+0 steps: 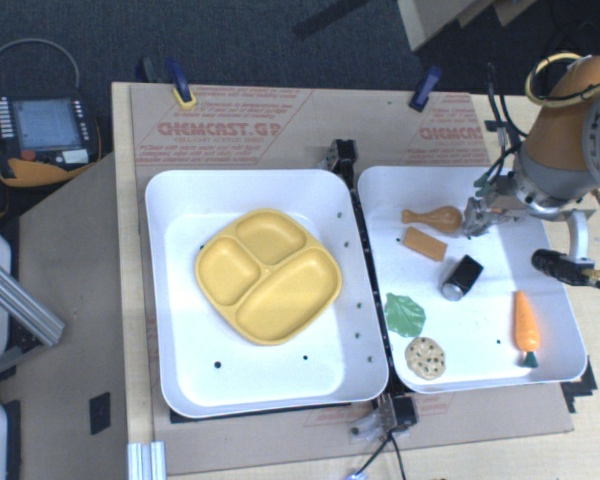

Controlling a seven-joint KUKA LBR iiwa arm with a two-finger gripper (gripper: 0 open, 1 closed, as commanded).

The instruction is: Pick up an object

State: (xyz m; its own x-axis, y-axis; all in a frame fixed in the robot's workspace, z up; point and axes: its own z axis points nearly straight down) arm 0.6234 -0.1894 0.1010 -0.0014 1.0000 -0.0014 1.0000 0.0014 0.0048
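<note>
- Tan-brown plastic is what the nearest candidate is made of: a toy drumstick [432, 216] is lying in the upper part of the right bin [570, 363], its thin end pointing toward the end effector [477, 218], which is hovering just beside that end.
- Whether the end effector is spread or pressed together I cannot tell; nothing is showing between its tips, so I am judging that no object is held yet.
- Just below the drumstick an orange-brown block [425, 242] is lying, near enough that a descent may be nudging both at once.
- A black cylinder [461, 276] is resting near the bin's middle, a green leaf piece [404, 314] and a speckled cookie [425, 357] are sitting toward the lower left, and a toy carrot [525, 328] is lying well apart at the right side.
- To do the step well, the arm should be centring over the drumstick's narrow shaft, closing across it, not along it, and keeping clear of the block.
- The rounded shaft may be slipping out, so a low, square approach is looking safest.
- The left bin [170, 268] is carrying a yellow divided plate [268, 275], and both bins are sitting on the tabletop [130, 128].
</note>
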